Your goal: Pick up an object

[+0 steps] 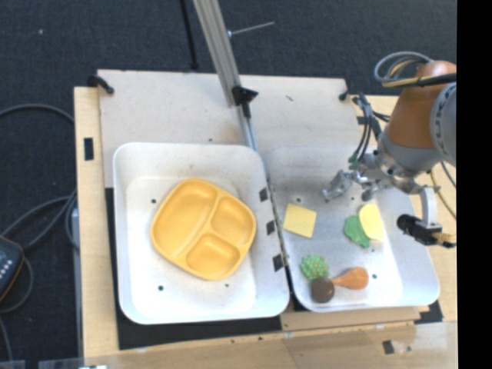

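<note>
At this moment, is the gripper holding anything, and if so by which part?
It cannot be told. The gripper sits low in the right bin, right at the yellow piece and green piece, but no hold shows.

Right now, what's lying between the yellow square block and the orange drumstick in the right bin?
In the camera view, the green broccoli piece lies between the yellow square block and the orange drumstick, with the brown ball just below it.
</note>
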Available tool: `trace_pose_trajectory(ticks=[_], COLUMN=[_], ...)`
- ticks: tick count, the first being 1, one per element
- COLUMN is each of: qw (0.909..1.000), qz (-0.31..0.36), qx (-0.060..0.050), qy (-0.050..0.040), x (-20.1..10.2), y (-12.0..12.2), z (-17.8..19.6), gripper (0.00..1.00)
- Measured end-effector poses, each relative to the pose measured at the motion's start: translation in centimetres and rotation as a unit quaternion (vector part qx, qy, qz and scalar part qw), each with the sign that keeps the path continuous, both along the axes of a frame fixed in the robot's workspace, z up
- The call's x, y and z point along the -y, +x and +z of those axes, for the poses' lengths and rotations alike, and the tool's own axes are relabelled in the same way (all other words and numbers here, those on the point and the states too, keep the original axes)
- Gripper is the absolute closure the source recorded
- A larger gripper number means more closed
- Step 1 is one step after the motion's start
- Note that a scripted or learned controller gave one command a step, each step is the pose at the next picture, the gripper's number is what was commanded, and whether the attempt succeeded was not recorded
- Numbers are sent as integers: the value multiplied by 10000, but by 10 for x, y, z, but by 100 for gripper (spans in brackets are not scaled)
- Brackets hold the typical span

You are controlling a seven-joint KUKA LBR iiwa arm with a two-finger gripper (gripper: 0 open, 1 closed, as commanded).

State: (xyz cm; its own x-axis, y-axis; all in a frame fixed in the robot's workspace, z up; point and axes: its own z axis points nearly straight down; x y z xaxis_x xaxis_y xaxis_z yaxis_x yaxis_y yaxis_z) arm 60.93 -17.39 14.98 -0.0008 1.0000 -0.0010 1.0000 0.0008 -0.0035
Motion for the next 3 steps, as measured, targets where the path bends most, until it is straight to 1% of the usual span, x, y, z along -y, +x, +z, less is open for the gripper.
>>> trace_pose_trajectory(ticks=[1, 2, 3], qw=[10000, 10000, 10000], qz=[-13, -5, 7], qx=[39, 51, 57], qy=[-6, -9, -10], x=[1, 11, 12], y=[2, -3, -2], z=[15, 69, 124], gripper=[100, 100, 100])
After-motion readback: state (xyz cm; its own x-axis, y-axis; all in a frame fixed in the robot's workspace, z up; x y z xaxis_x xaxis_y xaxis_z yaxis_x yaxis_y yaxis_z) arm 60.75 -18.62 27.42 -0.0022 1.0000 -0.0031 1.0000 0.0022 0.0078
